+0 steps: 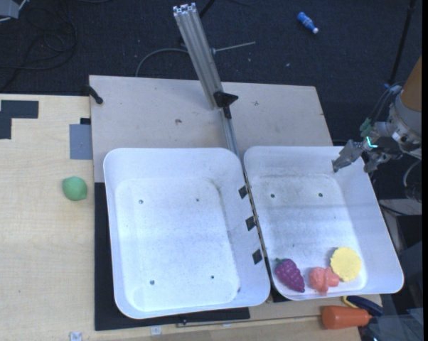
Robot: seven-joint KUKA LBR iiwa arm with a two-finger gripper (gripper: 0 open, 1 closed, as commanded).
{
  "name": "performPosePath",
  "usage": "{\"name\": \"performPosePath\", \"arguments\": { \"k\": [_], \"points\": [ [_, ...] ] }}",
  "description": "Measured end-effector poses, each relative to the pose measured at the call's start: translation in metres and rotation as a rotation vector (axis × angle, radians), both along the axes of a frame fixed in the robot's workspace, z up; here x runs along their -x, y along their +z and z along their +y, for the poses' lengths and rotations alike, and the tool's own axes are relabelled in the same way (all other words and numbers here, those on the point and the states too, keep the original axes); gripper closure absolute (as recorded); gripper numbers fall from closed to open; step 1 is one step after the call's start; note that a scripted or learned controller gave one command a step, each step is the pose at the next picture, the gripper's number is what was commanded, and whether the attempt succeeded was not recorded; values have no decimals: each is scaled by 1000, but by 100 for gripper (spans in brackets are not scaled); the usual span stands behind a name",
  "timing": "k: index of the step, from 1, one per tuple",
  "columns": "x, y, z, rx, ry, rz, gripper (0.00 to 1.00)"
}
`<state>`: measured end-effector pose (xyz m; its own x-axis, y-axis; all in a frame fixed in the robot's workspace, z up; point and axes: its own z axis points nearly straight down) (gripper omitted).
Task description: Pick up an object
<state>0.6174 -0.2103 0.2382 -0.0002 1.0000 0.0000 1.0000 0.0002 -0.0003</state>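
So the gripper [357,156] was hanging over the far right corner of the right bin [299,183], just about at the rim. Its fingers looked spread apart with nothing between them — though it was small in the shot, so take that loosely.

All the pickable stuff was bunched at the opposite end of that same bin, along its near wall: a purple grape bunch [290,274], a small orange-pink toy [323,278] touching or nearly touching it, and a yellow round piece [346,263] just beside that, closest to the bin's right wall. My guess is the yellow one was the easiest target, since it sat almost straight toward the camera from the gripper, down the bin's right side. The grapes lay slanted, long axis running roughly from the bin's centre toward its near wall.

The left bin [171,226] had nothing to grab, and an orange carrot-looking thing [344,317] sat outside the right bin's near edge.
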Motion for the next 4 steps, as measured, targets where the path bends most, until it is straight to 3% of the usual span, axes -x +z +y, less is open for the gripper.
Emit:
{"name": "performPosePath", "arguments": {
  "k": [1,4],
  "points": [
    [0,0,0,0,0,0,0],
    [1,-149,9,-1,1,3,0]
  ]
}}
